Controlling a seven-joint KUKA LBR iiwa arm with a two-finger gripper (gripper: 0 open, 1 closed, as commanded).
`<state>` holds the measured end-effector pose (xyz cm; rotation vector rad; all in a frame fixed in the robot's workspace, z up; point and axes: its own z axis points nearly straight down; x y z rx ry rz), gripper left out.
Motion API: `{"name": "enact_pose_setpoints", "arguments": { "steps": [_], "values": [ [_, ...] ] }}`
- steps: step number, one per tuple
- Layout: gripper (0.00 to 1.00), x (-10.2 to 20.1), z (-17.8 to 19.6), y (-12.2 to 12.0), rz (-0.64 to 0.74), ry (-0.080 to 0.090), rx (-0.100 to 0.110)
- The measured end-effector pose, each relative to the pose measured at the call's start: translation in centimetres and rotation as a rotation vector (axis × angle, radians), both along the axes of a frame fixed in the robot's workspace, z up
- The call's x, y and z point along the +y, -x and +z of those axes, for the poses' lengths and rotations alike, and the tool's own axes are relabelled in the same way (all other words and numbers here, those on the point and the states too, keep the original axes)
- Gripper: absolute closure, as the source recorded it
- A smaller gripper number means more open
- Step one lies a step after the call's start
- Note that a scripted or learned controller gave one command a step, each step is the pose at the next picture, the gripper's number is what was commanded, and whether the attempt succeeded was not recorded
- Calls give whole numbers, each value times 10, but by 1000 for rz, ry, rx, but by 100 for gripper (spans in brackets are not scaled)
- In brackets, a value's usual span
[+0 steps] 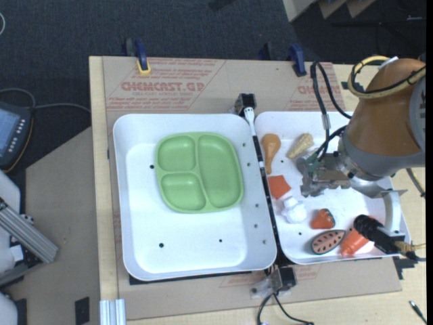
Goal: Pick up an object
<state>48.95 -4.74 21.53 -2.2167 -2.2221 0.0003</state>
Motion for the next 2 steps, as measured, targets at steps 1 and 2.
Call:
{"name": "enact_pose_setpoints", "arguments": {
  "steps": [1, 2],
  "values": [
    [100, 3, 17, 2, -1, 2, -6],
    [100, -6, -2, 3, -4, 1, 2]
  ]
}}
